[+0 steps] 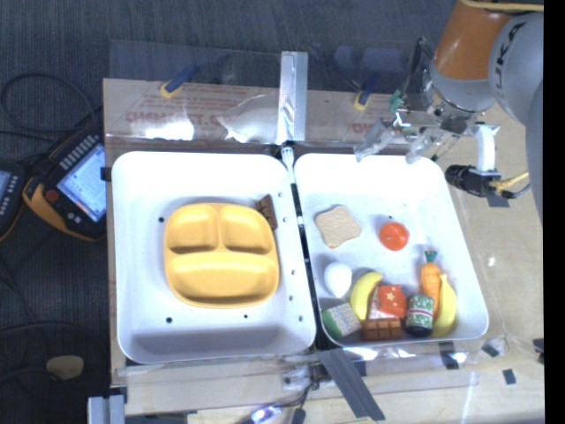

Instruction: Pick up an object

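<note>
Approach step, nothing yet grasped. Well below the gripper (388, 144), at the right bin's (455, 203) near edge, lie banana (363, 291), carrot (430, 277) and small packages; closer sit tomato (394, 235) and bread slice (338, 225). Gripper hangs over the far rim, fingers spread, empty. Next move, in my judgement: descend onto one isolated item.

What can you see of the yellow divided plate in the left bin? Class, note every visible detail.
The yellow divided plastic plate is a rounded rectangle with three compartments: two smaller ones at the far side and one wide one at the near side. It looks smooth and glossy. It lies flat, right way up, on the floor of the left white bin. A small dark brown block touches its far right corner.
</note>
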Controlling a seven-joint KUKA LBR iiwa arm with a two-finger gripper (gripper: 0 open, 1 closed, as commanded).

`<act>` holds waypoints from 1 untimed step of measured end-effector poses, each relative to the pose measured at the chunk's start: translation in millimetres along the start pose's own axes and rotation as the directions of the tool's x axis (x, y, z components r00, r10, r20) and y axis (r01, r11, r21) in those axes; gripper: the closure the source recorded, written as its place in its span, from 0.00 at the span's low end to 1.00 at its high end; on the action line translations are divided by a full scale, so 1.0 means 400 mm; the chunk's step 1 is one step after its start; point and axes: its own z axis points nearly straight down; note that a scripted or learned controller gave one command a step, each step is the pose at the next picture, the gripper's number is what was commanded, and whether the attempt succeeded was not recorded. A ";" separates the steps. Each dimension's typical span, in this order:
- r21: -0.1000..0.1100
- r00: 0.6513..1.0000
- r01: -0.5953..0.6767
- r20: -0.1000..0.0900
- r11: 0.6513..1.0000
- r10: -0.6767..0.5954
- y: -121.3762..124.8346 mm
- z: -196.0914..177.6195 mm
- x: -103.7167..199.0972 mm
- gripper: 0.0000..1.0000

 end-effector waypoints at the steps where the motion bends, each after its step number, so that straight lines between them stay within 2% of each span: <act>1: -0.010 1.000 0.000 0.004 1.000 0.000 -0.052 0.380 -0.104 0.00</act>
